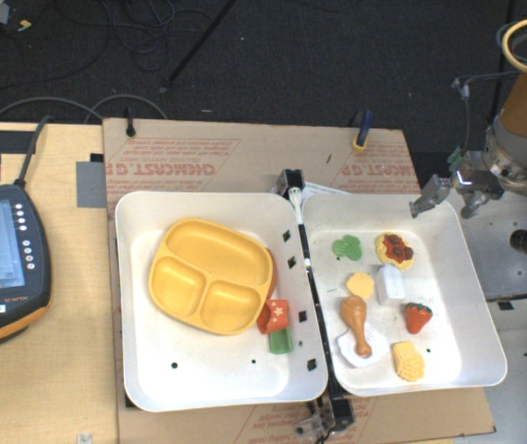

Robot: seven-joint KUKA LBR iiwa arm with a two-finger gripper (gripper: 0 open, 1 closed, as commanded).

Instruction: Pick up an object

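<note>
My gripper hangs over the far right corner of the right bin, its two dark fingers spread apart with nothing between them. Below it in that bin lie toy foods: a green leafy piece, a small pizza, a yellow chip, a white block, a chicken drumstick, a strawberry and a corn cob. The left bin holds a yellow divided plate, a red block and a green block.
A teach pendant lies on the wooden bench at the left. Cardboard sits under both bins, with a blue clip at its far edge. Cables run across the dark floor behind.
</note>
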